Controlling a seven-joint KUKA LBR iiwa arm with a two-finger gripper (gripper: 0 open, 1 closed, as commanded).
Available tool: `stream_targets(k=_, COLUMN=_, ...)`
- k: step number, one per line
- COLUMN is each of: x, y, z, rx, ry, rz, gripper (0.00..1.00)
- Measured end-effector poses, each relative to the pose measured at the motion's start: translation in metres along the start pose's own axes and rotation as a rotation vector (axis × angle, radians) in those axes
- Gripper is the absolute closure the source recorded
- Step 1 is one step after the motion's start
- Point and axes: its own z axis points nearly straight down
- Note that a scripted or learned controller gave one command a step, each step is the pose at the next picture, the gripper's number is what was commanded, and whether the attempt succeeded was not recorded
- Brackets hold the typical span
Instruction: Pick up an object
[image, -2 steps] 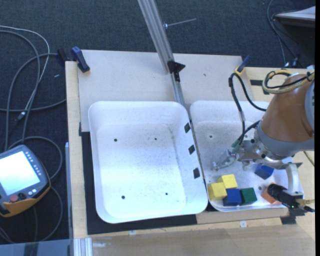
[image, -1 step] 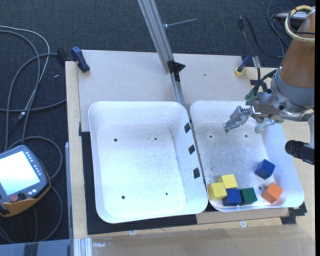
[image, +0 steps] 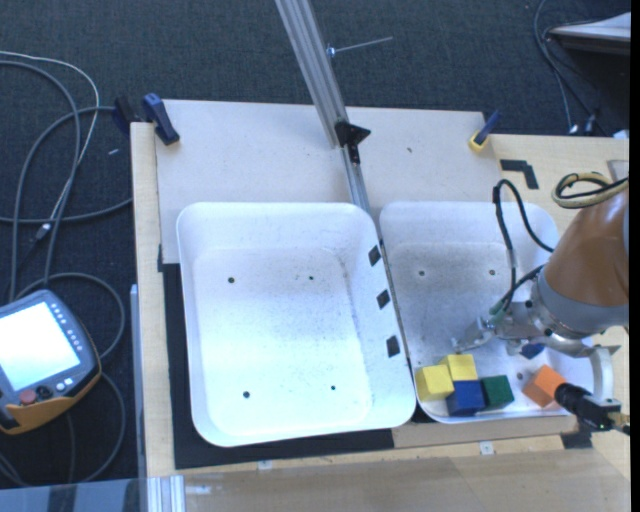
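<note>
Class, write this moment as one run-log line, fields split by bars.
arm over right bin | gripper low, near blocks | yellow blocks, blue, green, orange in near corner

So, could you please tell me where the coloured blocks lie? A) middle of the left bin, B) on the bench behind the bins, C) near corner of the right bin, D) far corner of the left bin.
C: the yellow blocks, blue block, green block and orange block cluster at the right bin's near edge.
</note>
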Motion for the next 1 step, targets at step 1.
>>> stream_targets(k=1, x=-0.0045, y=-0.0017, z=0.0104, rx=-0.011, ry=-0.001, rz=-0.004, gripper=0.0)
